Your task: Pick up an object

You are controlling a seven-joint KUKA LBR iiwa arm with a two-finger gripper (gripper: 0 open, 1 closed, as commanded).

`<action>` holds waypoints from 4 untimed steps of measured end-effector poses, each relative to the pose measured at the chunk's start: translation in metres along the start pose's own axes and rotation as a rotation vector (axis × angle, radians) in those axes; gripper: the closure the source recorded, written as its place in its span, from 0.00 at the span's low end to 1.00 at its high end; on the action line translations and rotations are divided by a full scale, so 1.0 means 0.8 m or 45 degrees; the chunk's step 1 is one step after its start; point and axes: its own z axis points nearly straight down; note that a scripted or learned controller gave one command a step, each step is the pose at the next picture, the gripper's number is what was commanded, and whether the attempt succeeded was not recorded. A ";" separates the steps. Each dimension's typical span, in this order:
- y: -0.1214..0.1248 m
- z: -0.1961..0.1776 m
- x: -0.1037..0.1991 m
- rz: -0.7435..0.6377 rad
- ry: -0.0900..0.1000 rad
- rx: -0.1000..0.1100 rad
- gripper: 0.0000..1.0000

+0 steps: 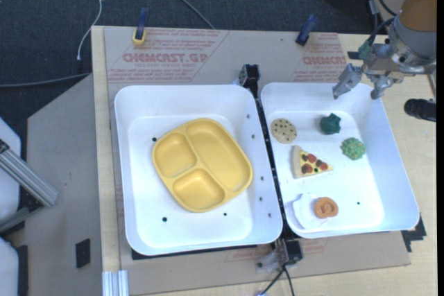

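- hovering at upper right, the hand [361, 84] hangs wide, gripping nothing.
- nearest target: dark green toy [331, 123] in the right bin [397, 170], just below.
- descend straight, straddle it, then close.

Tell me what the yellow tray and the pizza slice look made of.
Yellow tray: likely moulded plastic, smooth with a soft sheen and rounded compartments. Pizza slice: probably toy plastic or rubber, matte, with painted-looking toppings; too small to be sure.
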 end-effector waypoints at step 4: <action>0.010 0.194 -0.005 -0.005 -0.002 -0.013 0.00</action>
